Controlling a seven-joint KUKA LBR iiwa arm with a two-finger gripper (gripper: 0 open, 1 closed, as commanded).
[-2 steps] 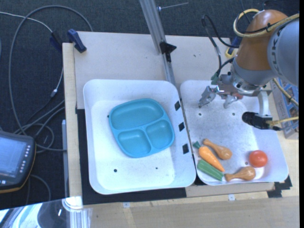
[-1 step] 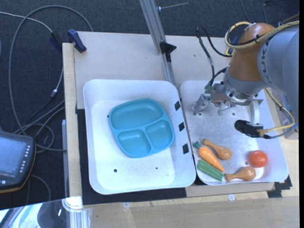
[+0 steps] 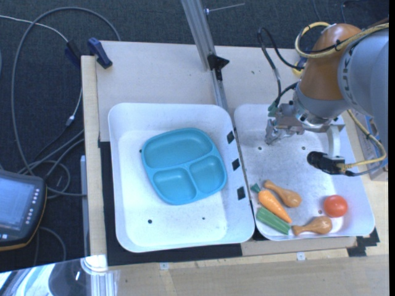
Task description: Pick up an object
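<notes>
Toy foods lie along the near edge of the right bin (image 3: 290, 159): an orange carrot (image 3: 273, 205), a green vegetable (image 3: 271, 221), a tan drumstick (image 3: 284, 194), a second tan drumstick (image 3: 313, 226) and a red tomato (image 3: 335, 205). My gripper (image 3: 274, 133) hangs over the far left part of that bin, pointing down at bare bin floor. It is well apart from the foods, which lie nearer the camera. Nothing shows in its grasp.
The left bin (image 3: 129, 221) holds a blue divided plate (image 3: 184, 165). A metal post (image 3: 203, 36) slants up from between the bins at the back. A black cable connector (image 3: 324, 161) hangs below the arm's wrist, over the right bin.
</notes>
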